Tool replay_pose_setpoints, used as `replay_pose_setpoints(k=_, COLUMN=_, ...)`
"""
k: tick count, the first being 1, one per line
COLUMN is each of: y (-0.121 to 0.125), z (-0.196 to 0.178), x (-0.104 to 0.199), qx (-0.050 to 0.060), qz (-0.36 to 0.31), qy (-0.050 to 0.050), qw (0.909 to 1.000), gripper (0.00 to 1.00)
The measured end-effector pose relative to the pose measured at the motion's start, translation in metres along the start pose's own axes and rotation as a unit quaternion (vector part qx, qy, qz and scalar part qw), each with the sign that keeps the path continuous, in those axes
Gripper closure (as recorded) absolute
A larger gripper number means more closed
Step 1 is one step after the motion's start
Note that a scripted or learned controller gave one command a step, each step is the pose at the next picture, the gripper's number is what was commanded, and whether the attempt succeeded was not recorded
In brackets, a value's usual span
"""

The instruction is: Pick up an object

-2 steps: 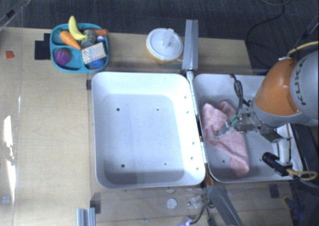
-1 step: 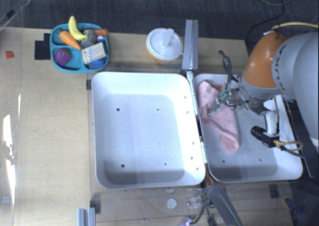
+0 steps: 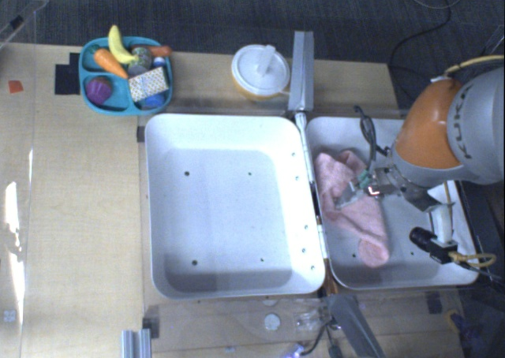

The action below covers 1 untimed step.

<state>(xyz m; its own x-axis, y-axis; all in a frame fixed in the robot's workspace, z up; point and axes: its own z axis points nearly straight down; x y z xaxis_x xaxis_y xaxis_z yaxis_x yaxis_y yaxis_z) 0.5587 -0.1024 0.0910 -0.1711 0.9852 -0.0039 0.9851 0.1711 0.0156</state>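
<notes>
two bins: shallow, white, side by side on the wooden bench; the right bin (image 3: 394,274) is the landmark for all the places below
left bin (image 3: 229,206): edge to edge with the right bin's left side
pink cloth (image 3: 371,226): crumpled inside the right bin, in its left half, running from the middle toward the near wall
gripper (image 3: 353,195): low over the right bin, on top of the pink cloth's upper part
claw state: cannot tell whether it is apart or together; a small red light glows on it
arm (image 3: 442,128): grey with an orange band, above the right bin's right side
white lidded cup (image 3: 260,71): on the bench just beyond the right bin's far-left corner
blue tray (image 3: 83,84): well left of the right bin, carrying a toy banana (image 3: 118,45) and a toy carrot (image 3: 109,62)
</notes>
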Motion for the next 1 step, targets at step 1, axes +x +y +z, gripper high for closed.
replay_pose_setpoints(k=1, y=0.0045, z=-0.0136, x=0.0007, qx=-0.006, qz=-0.002, qy=-0.001, qw=1.0, gripper=1.0)
